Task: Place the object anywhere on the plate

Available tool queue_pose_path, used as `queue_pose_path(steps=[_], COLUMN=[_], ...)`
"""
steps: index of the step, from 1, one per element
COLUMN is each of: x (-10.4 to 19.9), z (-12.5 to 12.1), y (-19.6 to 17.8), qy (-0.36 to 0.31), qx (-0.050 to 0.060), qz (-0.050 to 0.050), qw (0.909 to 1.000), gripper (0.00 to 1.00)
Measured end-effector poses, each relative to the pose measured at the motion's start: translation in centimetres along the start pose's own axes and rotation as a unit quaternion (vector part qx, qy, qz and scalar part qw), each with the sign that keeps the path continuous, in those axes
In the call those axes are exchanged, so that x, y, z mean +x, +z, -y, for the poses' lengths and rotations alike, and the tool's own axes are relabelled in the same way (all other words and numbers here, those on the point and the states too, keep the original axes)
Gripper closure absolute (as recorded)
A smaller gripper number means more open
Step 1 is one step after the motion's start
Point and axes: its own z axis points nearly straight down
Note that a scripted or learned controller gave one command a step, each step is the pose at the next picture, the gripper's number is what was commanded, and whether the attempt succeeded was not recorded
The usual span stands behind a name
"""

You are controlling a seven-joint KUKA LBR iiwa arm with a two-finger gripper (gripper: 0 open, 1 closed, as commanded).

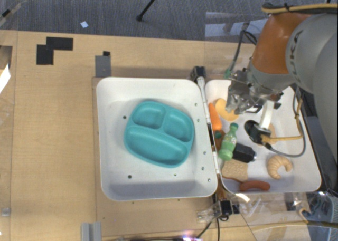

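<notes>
Camera view: gripper [236, 104] is seen low in the right bin [309, 179], just right of the carrot [215, 116]; open or closed can't be told; a yellow item [227, 112] lies beneath it. Plate [159, 132] sits in the left bin [113, 182], well left of the carrot. A square, centred grasp is advised before lifting. Counted: 1 plate, 2 bins, 1 carrot, 1 bottle [228, 142], 1 croissant [279, 165], 1 sausage [254, 185].

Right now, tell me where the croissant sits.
The croissant lies in the right bin, near its front right corner, right of the cracker and above the sausage.
</notes>
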Motion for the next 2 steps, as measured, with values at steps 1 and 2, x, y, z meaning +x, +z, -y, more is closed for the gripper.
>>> queue_pose_path(steps=[1,2], x=[7.8,12.5], z=[0.5,9.7], y=[2.7,0.9], qy=[0.040,-0.056], qx=[0.003,0.003], qz=[0.000,-0.001], qw=[0.9992,0.9984], gripper=[1.00,1.00])
